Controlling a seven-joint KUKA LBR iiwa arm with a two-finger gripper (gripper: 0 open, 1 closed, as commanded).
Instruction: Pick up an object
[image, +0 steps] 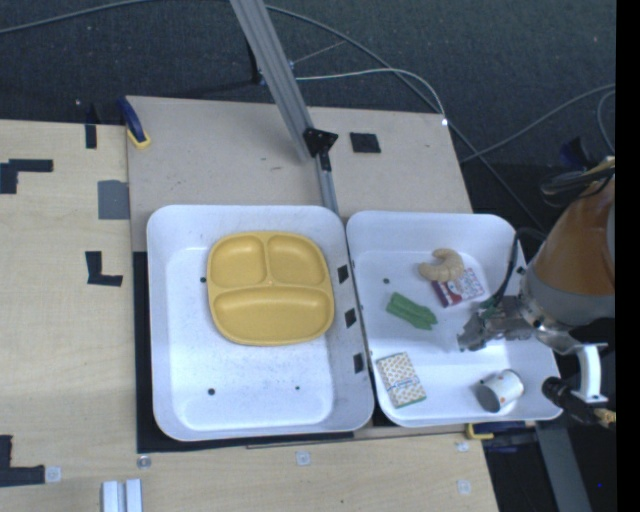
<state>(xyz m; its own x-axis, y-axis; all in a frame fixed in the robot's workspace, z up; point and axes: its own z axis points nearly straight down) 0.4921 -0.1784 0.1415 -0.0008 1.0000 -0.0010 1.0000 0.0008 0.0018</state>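
Observation:
The right bin (380, 240) holds a tan lumpy piece (442, 265), a small red-and-white packet (458, 288), a green flat piece (411, 311), a patterned square packet (400, 378) and a grey-and-white cup on its side (499, 390). My gripper (478, 333) hangs low over the right part of this bin, right of the green piece and above the cup. I see nothing between its fingers, which are too small and dark to read.
The left bin (175, 330) bears a yellow divided plate (270, 287). A metal post (290, 95) slants down to the bins' shared far edge. Cables lie on the dark floor behind.

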